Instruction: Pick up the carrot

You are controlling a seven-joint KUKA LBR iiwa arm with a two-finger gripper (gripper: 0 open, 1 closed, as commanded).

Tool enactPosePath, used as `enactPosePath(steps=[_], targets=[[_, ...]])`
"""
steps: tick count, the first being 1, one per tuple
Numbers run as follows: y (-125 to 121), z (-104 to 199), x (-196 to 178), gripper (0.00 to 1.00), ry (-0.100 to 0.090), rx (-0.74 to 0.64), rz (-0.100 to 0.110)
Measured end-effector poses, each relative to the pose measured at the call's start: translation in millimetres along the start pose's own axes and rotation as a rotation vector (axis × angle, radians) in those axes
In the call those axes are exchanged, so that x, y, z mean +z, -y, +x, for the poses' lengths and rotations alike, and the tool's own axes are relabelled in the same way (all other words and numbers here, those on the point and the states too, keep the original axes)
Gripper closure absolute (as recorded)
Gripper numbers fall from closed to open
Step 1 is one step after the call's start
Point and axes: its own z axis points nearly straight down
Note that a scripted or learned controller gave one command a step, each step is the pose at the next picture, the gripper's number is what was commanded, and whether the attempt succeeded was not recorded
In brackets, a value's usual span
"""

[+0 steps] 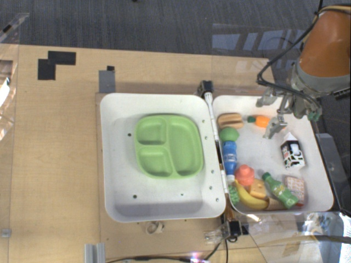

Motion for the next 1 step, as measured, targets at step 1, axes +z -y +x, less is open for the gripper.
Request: enactPosePath(steps=[1], targets=[[51.0, -42.5, 130.1, 0.0, -0.014, 0.062, 0.002]])
